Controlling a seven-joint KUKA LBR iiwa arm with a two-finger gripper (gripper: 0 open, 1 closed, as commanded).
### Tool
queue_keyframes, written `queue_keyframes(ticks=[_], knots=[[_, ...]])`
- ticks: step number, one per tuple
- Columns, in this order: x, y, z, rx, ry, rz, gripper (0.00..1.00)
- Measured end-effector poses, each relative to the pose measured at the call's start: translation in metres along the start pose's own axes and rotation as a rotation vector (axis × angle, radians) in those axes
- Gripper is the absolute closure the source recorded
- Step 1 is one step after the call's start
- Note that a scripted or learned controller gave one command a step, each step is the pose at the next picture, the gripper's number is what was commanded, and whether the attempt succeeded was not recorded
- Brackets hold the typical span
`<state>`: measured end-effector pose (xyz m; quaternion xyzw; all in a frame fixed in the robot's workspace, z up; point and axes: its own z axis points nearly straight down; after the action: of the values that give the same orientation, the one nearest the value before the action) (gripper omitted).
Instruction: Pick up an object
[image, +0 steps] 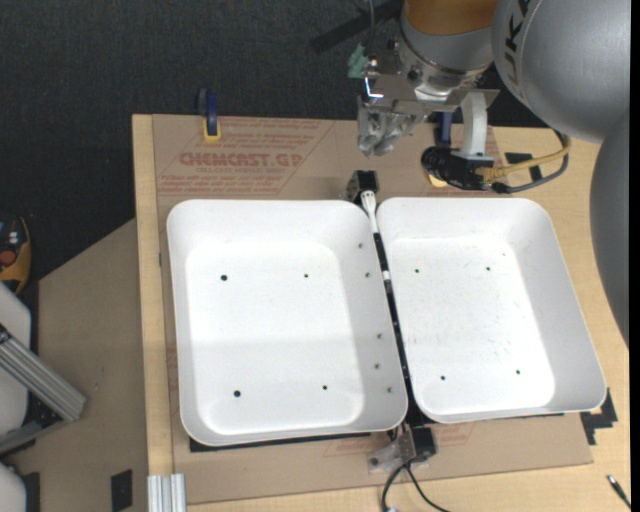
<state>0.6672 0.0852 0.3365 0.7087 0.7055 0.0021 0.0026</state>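
My gripper (383, 132) hangs high over the far edge of the bench, just behind the seam where the two bins meet. Its tip is a blurred grey shape, and I cannot make out anything held in it. The left white bin (190, 300) and the right white bin (560, 300) lie side by side below it, showing only white floors with a few small dark dots. The arm comes in from the upper right.
The bins rest on a brown board (250, 155) with red print. A blue and yellow clamp (209, 113) stands at its far left. Black clips sit at the seam's far end (362, 185) and near end (418, 443). An aluminium rail (40, 375) lies at the left.
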Motion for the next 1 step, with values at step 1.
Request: queue_keyframes(ticks=[1], knots=[[0.0543,-0.0036,0.0966,0.017,0.001,-0.009,1.00]])
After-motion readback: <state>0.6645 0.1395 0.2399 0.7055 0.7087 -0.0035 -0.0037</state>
